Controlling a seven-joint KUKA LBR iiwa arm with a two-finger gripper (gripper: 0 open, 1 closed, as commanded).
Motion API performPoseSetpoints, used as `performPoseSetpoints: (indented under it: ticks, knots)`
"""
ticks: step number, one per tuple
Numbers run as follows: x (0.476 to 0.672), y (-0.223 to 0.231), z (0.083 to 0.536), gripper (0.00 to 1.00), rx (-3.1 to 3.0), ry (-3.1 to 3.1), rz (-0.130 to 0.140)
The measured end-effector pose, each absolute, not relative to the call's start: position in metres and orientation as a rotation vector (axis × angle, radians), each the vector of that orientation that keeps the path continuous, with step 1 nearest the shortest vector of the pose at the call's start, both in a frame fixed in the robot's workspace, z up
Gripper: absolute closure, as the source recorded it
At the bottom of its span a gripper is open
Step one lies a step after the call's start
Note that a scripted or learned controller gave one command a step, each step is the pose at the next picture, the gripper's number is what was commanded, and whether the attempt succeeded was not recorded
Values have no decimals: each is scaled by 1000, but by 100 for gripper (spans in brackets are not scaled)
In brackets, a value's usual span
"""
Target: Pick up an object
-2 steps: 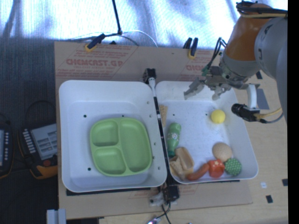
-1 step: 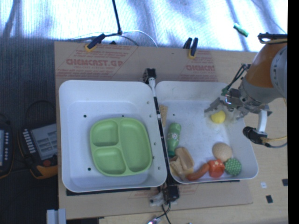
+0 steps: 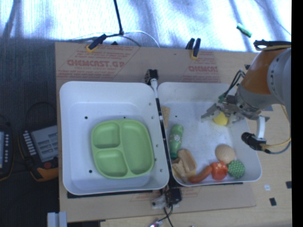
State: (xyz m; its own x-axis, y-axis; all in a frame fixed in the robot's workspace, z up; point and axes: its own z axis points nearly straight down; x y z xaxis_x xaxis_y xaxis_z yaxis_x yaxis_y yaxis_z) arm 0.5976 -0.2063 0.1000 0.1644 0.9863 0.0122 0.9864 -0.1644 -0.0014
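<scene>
On the left side of the table, the left bin (image 3: 71, 103) holds a green tray (image 3: 122, 148) lying flat, out of the way. In the right bin (image 3: 189, 91), a green bottle (image 3: 176, 138) lies by the left wall, with toy food bunched along the near edge: bread (image 3: 185, 161), a tomato (image 3: 218, 170), an egg (image 3: 225, 152). Toward the right wall, the gripper (image 3: 222, 113) is spread open, fingers splayed either side of a yellow object (image 3: 220, 119), apparently lining up a grasp; it has hold of nothing yet.
</scene>
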Motion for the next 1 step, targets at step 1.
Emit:
performPoseSetpoints:
  ticks: [1]
  knots:
    - [596,-210,108,100,-2397,-2025,-2]
